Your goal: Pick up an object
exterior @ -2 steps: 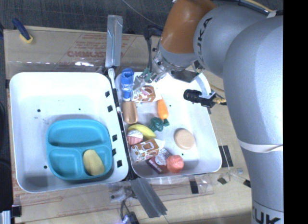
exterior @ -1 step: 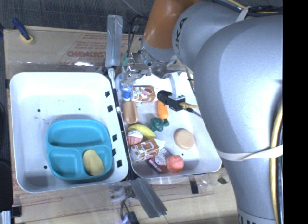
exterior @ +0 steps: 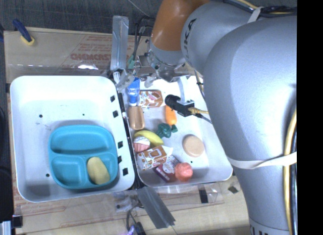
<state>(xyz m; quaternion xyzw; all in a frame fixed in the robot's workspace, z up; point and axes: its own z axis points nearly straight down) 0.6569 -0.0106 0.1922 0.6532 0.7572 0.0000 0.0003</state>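
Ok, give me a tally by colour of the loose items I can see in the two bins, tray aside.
Yellow: 2, potato-shaped piece on the blue tray, banana
Orange or red: 2, carrot, tomato
Tan: 2, round bun, brown cylinder
Printed cartons: 2
Blue bottle: 1
Total: 9

The right half of the frame is taken up by the broad grey arm (exterior: 247,92), seen reaching in from the right edge toward the upper middle. An orange band (exterior: 169,19) is seen above the wrist, near the top centre of the frame. Below the band, the claw (exterior: 146,72) is pointed down and to the left, at upper centre; its fingers are too cluttered by cables and fittings for their state to be made out.
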